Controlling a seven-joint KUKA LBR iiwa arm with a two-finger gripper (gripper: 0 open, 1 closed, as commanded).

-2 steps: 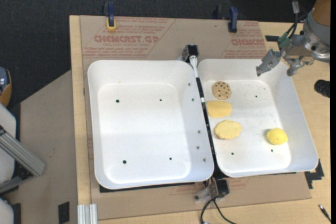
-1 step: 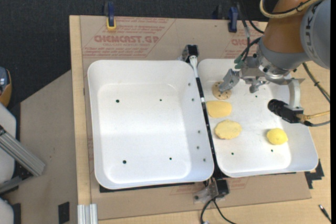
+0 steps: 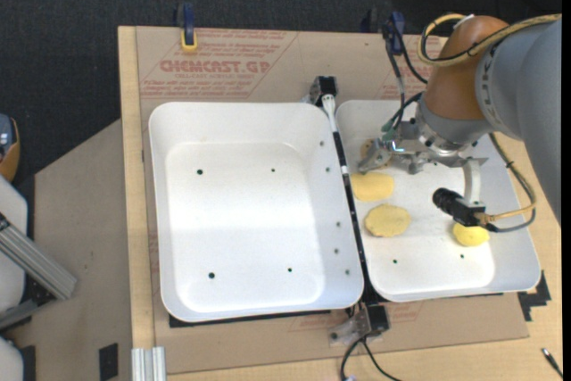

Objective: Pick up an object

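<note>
1. Desk (image 3: 232, 58): carrying both bins side by side on a brown printed sheet. A clamp (image 3: 186, 24) is biting the sheet's far edge, probably to stop the base from sliding under the arm's pushes.

2. Left bin (image 3: 241, 219): sitting toward the desk's left edge and showing a bare white floor with a few dark dots. By the look of it, it is serving as the spare or drop-off side.

3. Right bin (image 3: 428, 268): butting against the left bin along a shared wall and holding all three yellow things, so the picking is likely happening here.

4. Arm (image 3: 526, 76): reaching in over the right bin's far right corner and bending down toward the bin floor.

5. End effector (image 3: 379, 154): hanging low near the shared wall, just beyond the oval, apparently lining up on it. Whether it is open or closed cannot be told, and nothing is showing in its grip.

6. Disc (image 3: 388, 220): lying flat near the middle of the bin floor, just beside the oval on the near side.

7. Oval (image 3: 372, 186): lying flat close to the shared wall. It is the likeliest target, being nearest the end effector.

8. Lump (image 3: 470, 236): resting toward the bin's right wall, well apart from the other two.
</note>
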